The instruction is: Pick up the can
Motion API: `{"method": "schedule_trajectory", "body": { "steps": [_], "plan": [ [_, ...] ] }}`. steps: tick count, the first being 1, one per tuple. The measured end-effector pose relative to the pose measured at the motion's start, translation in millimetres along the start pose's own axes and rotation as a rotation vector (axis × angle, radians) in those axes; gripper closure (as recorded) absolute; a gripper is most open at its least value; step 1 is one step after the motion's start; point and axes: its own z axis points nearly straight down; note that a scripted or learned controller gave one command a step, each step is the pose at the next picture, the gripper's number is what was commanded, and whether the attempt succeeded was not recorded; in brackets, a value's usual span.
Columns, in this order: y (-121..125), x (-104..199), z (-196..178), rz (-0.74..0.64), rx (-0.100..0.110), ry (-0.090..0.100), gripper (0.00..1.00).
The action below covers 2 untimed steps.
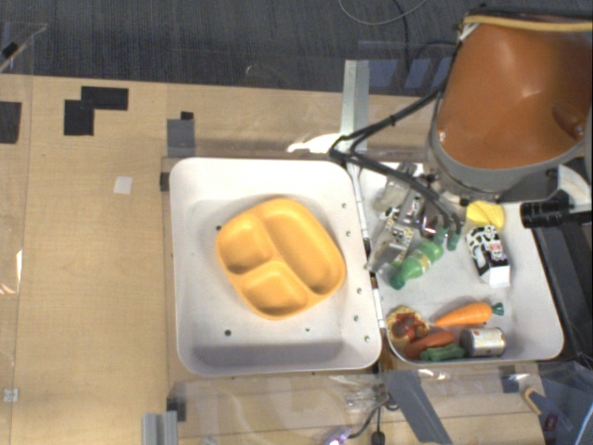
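Left bin (185, 276) holds a yellow divided plate (278, 256). In the right bin (547, 327), the claw (400, 235) hangs over a green bottle (417, 260); the can (483, 342) lies beside a carrot (463, 316).

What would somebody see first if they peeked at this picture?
Probably the big orange band of the robot arm at the top right, hanging over the right bin. Next, the yellow divided plate sitting alone in the left bin. Then the small items in the right bin: a green bottle, a carrot and a can.
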Motion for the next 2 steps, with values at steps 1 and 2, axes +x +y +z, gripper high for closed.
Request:
{"method": "schedule_trajectory", "body": {
  "steps": [1,2],
  "plan": [
    [2,-2,-13,-0.001,-0.008,-0.014,1.00],
    [77,15,158,-0.187,0.003,0.011,1.00]
  ]
}}
